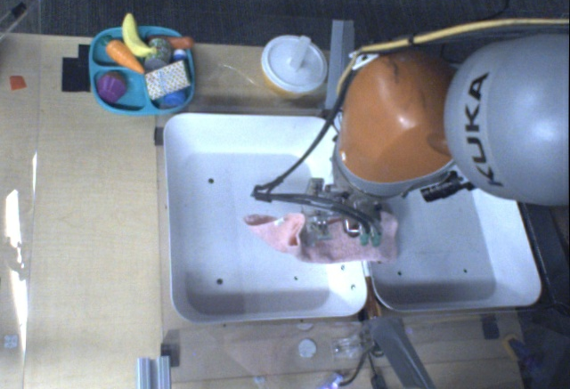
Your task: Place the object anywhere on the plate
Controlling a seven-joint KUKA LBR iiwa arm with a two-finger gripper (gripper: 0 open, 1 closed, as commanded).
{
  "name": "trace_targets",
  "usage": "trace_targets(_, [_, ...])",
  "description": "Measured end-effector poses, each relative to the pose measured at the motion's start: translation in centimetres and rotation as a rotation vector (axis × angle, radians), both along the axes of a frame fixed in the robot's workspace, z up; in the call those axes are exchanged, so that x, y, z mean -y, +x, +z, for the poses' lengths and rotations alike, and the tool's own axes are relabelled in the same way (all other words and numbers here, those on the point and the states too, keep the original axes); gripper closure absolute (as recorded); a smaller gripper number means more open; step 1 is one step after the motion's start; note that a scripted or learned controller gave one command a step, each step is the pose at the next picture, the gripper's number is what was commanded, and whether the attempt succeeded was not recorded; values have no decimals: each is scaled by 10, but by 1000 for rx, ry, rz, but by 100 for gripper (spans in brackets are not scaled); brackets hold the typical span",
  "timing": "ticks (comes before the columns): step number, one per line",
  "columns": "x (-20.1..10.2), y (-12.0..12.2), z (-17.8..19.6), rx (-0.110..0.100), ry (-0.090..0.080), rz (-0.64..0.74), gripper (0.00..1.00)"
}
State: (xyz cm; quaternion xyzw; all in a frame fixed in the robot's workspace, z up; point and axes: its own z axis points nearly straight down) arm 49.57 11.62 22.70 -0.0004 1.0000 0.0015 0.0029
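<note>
the arm [463,120] is reaching in from the right, its orange band bulking over the seam between the two bins. the end effector [343,220] is sitting low over the right part of the left bin [205,200], right at a pink cloth [285,234].

the pink cloth is lying crumpled on the floor of the left bin, its right end spreading toward the wall it shares with the right bin [463,280]. the dark metal of the end effector is overlapping the cloth's upper right part, so contact looks likely, but the wrist is covering the tips: cannot tell whether they are spread, pressed together or pinching fabric. no grasp is being claimed.

judgement on the object: the cloth is the only loose thing in the bins, so it is probably the task's thing. soft and limp, it would be draping and dragging if lifted by one corner.

the plate: a blue divided plate [98,98] is resting on the desk beyond the left bin's far left corner, well apart from the cloth. it is carrying toy food, a banana [134,36] and a carrot [123,56] among it, so free room looks scarce. a white lidded cup [294,64] is standing just behind the left bin.

judgement on progress: early; the cloth is not yet on any plate.
</note>
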Motion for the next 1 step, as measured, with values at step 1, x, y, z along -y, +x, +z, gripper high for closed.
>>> trace_targets(1, [0,0,0,0,0,0,0])
